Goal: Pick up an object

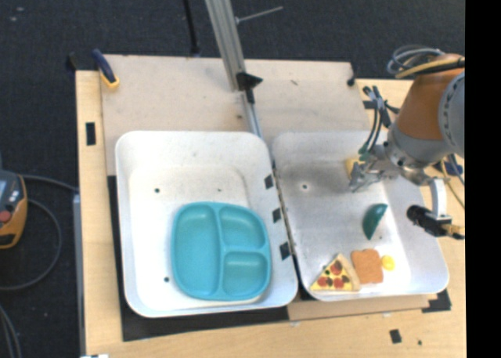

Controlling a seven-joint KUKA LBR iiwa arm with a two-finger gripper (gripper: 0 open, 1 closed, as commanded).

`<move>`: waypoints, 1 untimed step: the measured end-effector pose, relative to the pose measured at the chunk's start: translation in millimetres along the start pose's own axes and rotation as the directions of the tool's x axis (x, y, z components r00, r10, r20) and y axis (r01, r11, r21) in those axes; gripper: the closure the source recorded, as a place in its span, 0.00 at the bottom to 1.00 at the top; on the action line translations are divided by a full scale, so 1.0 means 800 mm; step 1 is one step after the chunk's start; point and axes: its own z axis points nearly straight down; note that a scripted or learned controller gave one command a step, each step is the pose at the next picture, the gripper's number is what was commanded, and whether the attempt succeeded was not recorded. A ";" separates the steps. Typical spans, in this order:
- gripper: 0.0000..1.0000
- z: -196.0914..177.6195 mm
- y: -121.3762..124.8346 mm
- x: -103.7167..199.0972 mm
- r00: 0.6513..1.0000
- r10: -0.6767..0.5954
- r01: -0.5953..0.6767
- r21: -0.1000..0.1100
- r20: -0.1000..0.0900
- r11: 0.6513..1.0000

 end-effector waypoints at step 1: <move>1.00 -0.079 0.001 -0.011 1.000 0.004 -0.004 -0.003 0.001 1.000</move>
